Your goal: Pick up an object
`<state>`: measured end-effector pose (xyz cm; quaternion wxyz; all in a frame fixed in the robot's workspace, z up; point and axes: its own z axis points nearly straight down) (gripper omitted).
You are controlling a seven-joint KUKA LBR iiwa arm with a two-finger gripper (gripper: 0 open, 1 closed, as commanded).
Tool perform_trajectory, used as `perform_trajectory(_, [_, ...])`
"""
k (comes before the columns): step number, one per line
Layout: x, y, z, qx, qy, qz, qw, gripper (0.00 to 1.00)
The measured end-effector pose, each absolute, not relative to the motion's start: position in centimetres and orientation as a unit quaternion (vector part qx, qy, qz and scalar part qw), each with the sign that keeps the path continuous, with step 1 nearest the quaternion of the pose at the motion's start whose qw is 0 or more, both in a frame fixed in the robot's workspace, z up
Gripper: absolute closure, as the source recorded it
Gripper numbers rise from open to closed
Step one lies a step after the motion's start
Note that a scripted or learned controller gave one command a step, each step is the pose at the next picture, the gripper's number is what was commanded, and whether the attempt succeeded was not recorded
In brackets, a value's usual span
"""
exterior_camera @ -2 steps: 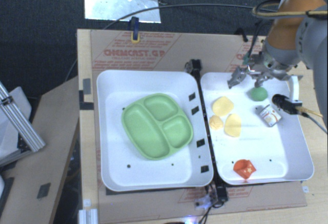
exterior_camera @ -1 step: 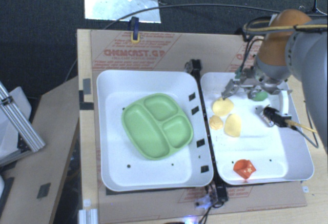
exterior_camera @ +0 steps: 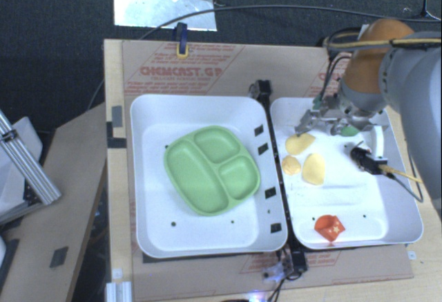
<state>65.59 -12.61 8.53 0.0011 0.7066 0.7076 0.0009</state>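
A grey robot arm [exterior_camera: 407, 79] reaches in from the right edge of the view, over the right bin [exterior_camera: 387, 224]. Its thick last link slants across the bin's far right corner. An orange band [exterior_camera: 376, 52] sits just beyond the bin's far rim. Below the band the wrist turns down into the bin.

The gripper [exterior_camera: 321, 125] hangs low over the far part of the right bin, toward the side that meets the left bin [exterior_camera: 152, 155]. From this slant I cannot tell whether it is spread or closed, and nothing can be seen held in it.

Loose things lie on the right bin's white floor. A yellow piece [exterior_camera: 300, 144] lies just under the gripper's tip, close enough that touching cannot be ruled out. A small yellow piece [exterior_camera: 291, 165] lies nearer the viewer, by the bin's wall on the left bin's side. A larger yellow piece [exterior_camera: 314, 169] lies just beside it, toward the bin's middle. A green piece [exterior_camera: 350, 131] peeks out at the gripper's other side, partly hidden by it. A red piece [exterior_camera: 329, 227] lies alone near the bin's front rim, well apart from the gripper.

Beside the right bin, the left bin holds a pale green plate [exterior_camera: 210, 169] with three compartments, lying flat.
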Motion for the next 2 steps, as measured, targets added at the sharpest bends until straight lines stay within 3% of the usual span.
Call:
perform_trajectory(1, [65.8, -12.6, 9.9, 0.706, 0.708, 0.0028, 0.004, 1.00])
perform_trajectory(2, [66.8, -12.9, 14.7, 0.706, 0.709, 0.0022, 0.003, 1.00])
